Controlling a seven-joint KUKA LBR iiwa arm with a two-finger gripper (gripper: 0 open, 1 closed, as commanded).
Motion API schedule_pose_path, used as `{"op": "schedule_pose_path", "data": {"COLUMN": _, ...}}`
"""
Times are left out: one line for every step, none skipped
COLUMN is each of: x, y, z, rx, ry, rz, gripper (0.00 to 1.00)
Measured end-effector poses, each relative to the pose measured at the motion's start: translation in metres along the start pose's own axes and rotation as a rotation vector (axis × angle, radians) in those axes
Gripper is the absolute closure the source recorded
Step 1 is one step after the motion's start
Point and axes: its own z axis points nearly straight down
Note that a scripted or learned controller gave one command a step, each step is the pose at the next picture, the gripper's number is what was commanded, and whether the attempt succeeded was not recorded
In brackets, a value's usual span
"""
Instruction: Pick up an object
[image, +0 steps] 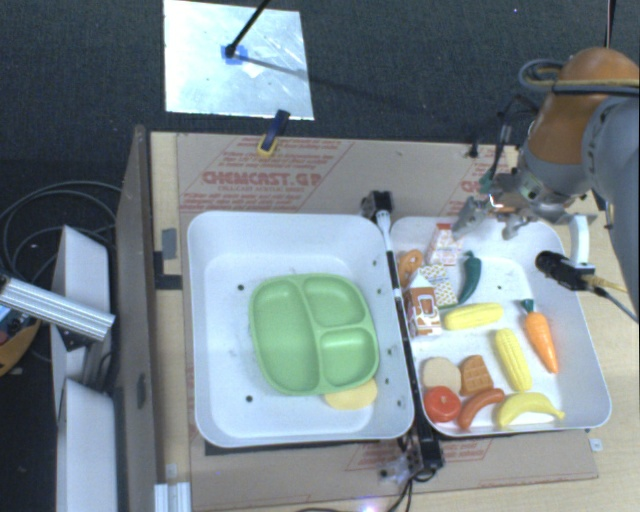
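- Two shallow white bins sit side by side on a brown cardboard sheet (300, 165); the left bin (215, 300) carries a green divided tray (312, 332) at its middle, with bare white floor open along its left and top sides.
- A pale yellow piece (352, 397) pokes out from under the tray's lower edge.
- The right bin (592, 385) is crowded with toy food: a carrot (541, 338), a corn cob (513, 359), a banana (527, 407), a tomato (442, 402), a sausage (480, 405), a dark green pepper (468, 277), a yellow piece (472, 317) and small printed cartons (424, 309).
- Open floor in that bin lies mainly along its upper right, below the arm.
- The grey arm with its orange band (590, 85) reaches in from the right; the gripper (490, 205) hangs over the right bin's upper rim, above the cartons and apart from them.
- Its jaws are blurred against the bin, so whether they stand open or closed cannot be told; nothing is visibly held.
- Red print on the cardboard reads "CHEMCAST GP"; the carton labels are too small to read.
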Motion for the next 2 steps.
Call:
{"op": "schedule_pose_path", "data": {"x": 0.015, "y": -0.064, "z": 0.081, "rx": -0.005, "ry": 0.004, "rz": 0.003, "gripper": 0.00}}
{"op": "schedule_pose_path", "data": {"x": 0.007, "y": 0.000, "z": 0.080, "rx": 0.014, "ry": 0.006, "rz": -0.009, "gripper": 0.00}}
